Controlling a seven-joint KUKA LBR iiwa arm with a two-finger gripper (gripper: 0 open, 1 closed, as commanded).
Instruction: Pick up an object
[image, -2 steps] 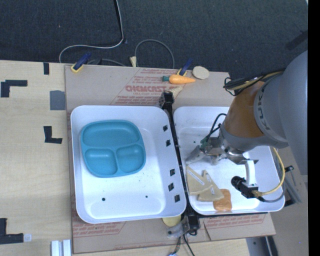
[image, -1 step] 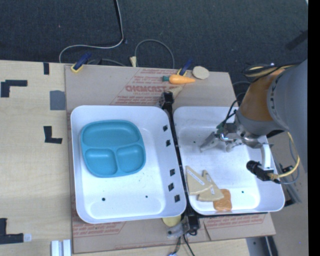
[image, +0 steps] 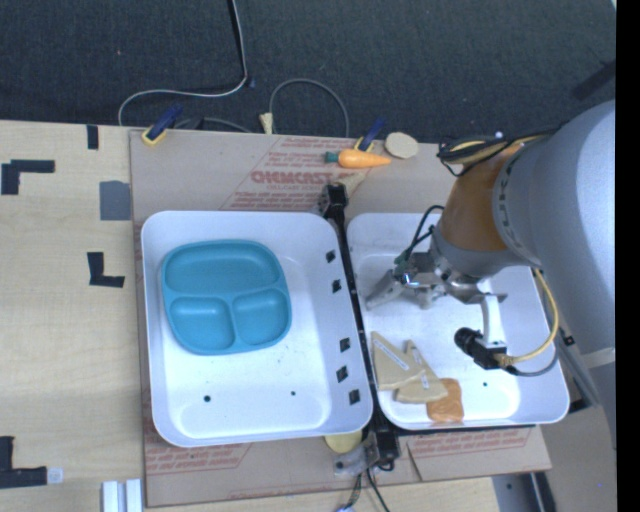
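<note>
The arm (image: 540, 210) fills the right bin (image: 535, 400) from 2 o'clock. The left bin (image: 160, 400) holds a blue tray (image: 225, 296). At the right bin's 7 o'clock lie tan wooden pieces (image: 402, 365) and an orange piece (image: 446, 402): light, stiff, flat; pinch by the edges. The gripper (image: 383, 290) sits at 10 o'clock, near the divider; I cannot tell its opening.
</note>
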